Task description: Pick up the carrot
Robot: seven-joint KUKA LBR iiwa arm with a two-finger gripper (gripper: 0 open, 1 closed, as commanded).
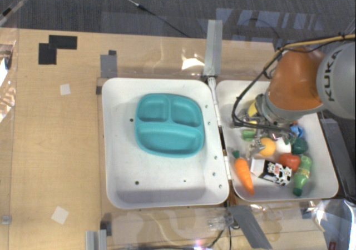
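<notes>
Two shallow white bins sit side by side on the pale wooden counter (55, 149), the left bin (119, 188) wider than the right bin (328, 182), with a grey metal divider post (213, 49) rising at the seam between them. The grey arm (336, 79) reaches in from the right, its orange band (295, 79) hanging over the upper part of the right bin, with black cables looping off the wrist. In the left bin lies a teal compartment plate (168, 125), set flat near the bin's middle and a little toward the far side. The pincer (260, 142) hangs low under the wrist among the cluster of toy food in the right bin; whether it is spread or closed cannot be told from this slant, since the wrist hides it. The carrot (243, 174) lies in the right bin's near left part, just beside the wall shared with the left bin, its green top pointing up toward the pincer and its orange tip pointing to the near edge; it lies on the bin floor, apart from the pincer. Just right of it rests a black-and-white spotted carton (277, 172), and beyond that a red piece (290, 160), a green bottle-shaped piece (301, 181), a dark green piece (300, 145) and a yellow-orange round piece (268, 146) crowd together.
</notes>
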